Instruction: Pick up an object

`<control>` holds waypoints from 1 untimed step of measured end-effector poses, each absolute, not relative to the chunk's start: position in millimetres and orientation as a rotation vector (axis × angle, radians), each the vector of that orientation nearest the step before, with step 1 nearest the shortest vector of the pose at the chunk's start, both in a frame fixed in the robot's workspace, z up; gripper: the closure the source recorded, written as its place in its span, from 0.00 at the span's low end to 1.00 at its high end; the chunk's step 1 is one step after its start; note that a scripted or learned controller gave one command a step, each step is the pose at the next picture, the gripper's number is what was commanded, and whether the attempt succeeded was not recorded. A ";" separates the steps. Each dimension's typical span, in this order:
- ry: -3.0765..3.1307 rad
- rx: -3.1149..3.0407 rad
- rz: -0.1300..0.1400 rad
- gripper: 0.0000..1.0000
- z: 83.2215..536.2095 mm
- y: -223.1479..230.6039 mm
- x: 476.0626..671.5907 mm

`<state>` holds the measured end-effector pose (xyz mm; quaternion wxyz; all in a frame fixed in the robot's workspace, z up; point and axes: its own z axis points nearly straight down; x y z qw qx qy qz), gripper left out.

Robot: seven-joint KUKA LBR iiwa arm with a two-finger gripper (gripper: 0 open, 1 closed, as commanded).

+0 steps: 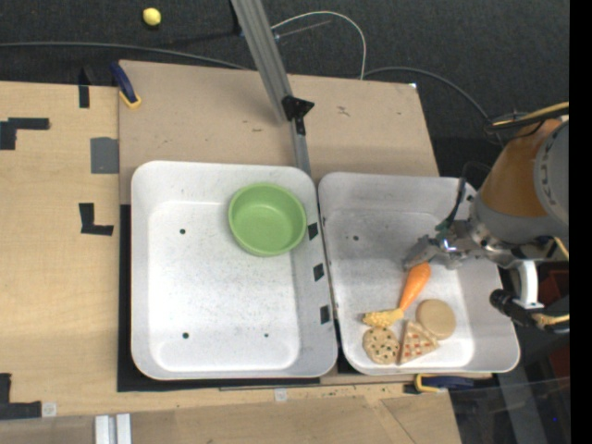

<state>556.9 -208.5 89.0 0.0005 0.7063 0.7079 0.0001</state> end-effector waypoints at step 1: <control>2.225 2.218 0.000 1.00 99.0 -208.1 556.6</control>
